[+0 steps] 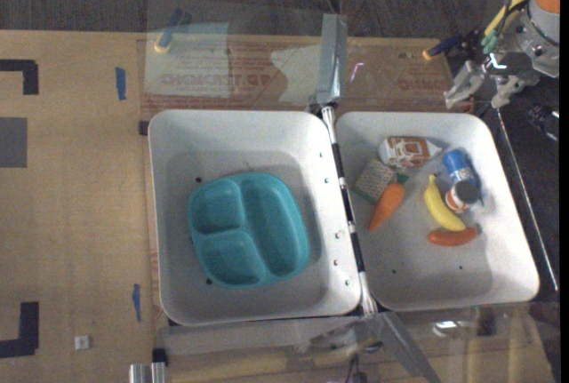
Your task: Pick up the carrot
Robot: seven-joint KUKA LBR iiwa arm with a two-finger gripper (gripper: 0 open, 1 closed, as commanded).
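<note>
The orange carrot lies tilted in the right bin, near that bin's left-centre, its thick end touching a small brown packet. My gripper hangs at the upper right, above the bin's far right corner and well away from the carrot. Its two pale fingers stand spread apart with nothing between them.
In the right bin also lie a yellow banana, a red sausage, a blue can and a white-brown carton. The left bin holds a teal divided plate. A metal divider separates the bins.
</note>
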